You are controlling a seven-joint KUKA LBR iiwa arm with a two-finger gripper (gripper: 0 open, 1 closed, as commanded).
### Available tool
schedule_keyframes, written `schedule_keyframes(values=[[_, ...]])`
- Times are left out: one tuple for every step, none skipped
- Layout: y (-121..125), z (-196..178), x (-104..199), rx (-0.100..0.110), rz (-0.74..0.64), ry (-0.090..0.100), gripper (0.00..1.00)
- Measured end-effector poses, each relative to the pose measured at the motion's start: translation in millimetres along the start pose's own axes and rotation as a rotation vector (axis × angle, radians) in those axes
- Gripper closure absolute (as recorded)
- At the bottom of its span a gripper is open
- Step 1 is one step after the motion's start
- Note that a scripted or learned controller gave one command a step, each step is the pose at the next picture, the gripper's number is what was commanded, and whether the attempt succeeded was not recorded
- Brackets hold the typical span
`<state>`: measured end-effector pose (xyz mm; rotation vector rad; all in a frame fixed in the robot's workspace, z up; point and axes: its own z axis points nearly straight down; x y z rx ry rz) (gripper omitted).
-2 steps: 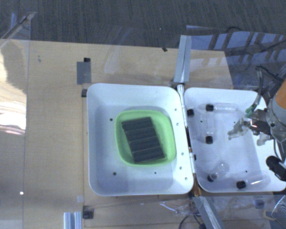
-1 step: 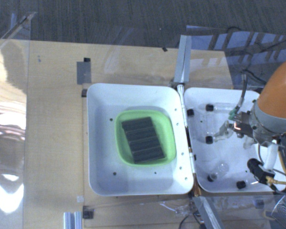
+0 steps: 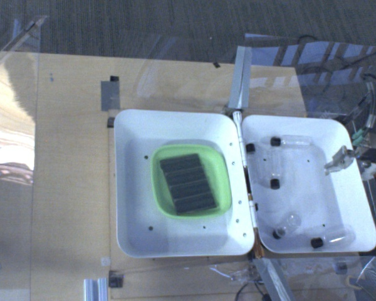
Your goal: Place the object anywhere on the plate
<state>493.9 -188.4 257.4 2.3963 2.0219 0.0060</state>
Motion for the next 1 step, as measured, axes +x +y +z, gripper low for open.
schedule_keyframes(values=[[-13.4,22.8,45.3,0.002,0.067,0.001,0.0]])
